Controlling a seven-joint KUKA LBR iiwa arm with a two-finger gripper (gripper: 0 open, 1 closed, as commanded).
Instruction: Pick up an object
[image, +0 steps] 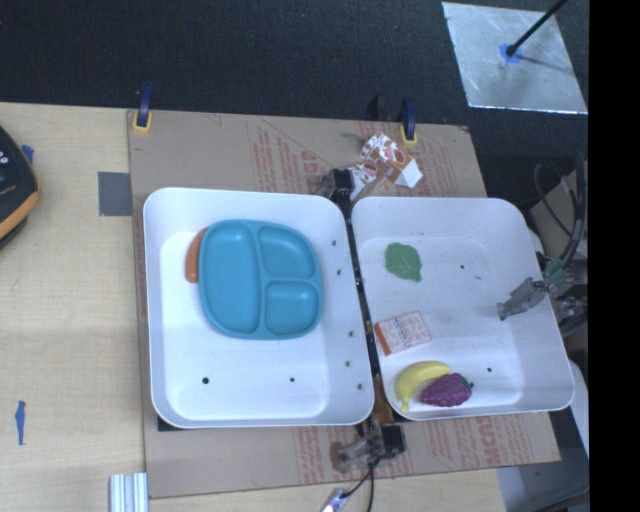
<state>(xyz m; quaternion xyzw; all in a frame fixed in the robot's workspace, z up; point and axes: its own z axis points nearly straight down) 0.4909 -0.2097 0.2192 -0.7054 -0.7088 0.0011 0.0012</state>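
The right bin (500, 225) holds a flat green piece (403, 261) near its back left. A small red-and-white packet (402, 331) lies by the bin's left wall. A yellow banana (419, 379) and a purple toy (446, 391) touch each other at the front. My gripper (520, 298) pokes in low over the right bin's right edge, grey and mostly cut off. It is well apart from all these objects, and nothing shows in it.
The left bin (250, 395) carries a blue divided plate (261, 279) with an orange item (192, 256) tucked under its left rim. A crumpled wrapper (385, 160) lies behind the bins. Cables (560, 200) hang at the right edge.
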